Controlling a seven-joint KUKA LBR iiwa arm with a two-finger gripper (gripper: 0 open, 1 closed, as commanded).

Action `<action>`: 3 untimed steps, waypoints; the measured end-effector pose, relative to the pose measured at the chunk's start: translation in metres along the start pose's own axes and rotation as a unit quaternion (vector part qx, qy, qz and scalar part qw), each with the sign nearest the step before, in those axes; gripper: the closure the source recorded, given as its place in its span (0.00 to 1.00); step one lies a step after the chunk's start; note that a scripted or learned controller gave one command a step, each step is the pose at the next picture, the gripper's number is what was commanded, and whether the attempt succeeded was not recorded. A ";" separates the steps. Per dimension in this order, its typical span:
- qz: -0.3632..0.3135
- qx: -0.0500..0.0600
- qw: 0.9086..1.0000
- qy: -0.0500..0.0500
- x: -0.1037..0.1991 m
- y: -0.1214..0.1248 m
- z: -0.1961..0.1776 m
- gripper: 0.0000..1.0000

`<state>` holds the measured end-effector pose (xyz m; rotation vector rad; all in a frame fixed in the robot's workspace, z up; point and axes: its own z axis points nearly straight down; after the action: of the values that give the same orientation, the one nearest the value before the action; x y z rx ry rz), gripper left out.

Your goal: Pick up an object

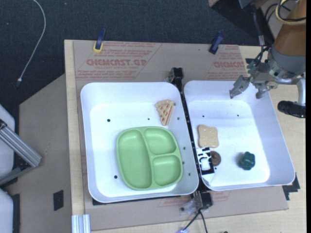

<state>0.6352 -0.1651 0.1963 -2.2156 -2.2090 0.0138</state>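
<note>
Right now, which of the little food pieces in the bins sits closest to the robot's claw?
The pale toast slice in the right bin; the gripper hangs above that bin's far edge. The green piece and waffle wedge lie farther off.

Even, bright overhead light. White bins (97, 144) near overexposed, mild glare on the green plate (148, 157). Shadows soft, short. Focus slightly soft throughout; dark floor underexposed.
</note>
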 end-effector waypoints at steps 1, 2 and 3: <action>-0.002 -0.007 1.000 -0.001 0.001 0.003 -0.009 0.00; -0.002 -0.004 1.000 -0.001 0.004 0.001 0.055 0.00; -0.001 -0.006 1.000 -0.001 0.004 0.002 0.106 0.00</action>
<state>0.6353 -0.1608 0.0905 -2.2195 -2.2190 0.0026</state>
